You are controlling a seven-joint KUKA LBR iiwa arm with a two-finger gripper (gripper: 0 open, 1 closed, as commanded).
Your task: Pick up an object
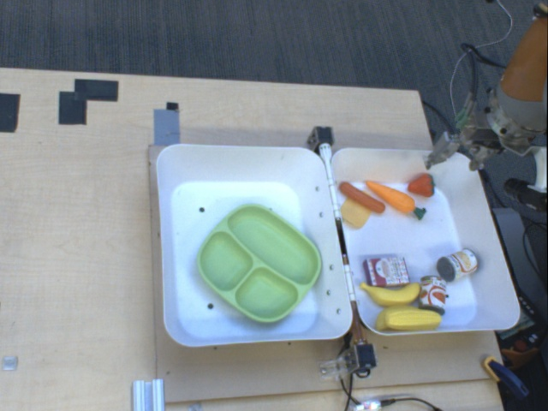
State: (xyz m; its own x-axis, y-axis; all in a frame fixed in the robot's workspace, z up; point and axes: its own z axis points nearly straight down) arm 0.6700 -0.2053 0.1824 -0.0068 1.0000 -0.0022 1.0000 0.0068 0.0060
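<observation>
Bench pale wood; carpet dark grey.

Two white bins side by side on wooden bench. Left bin holds green divided plate. Right bin holds sausage, carrot, strawberry, red box, banana, small can. Gripper hovers near right bin's far corner, apparently above strawberry.

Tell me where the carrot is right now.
The carrot lies in the right bin, near its far edge, between the sausage on its left and the strawberry on its right.
</observation>
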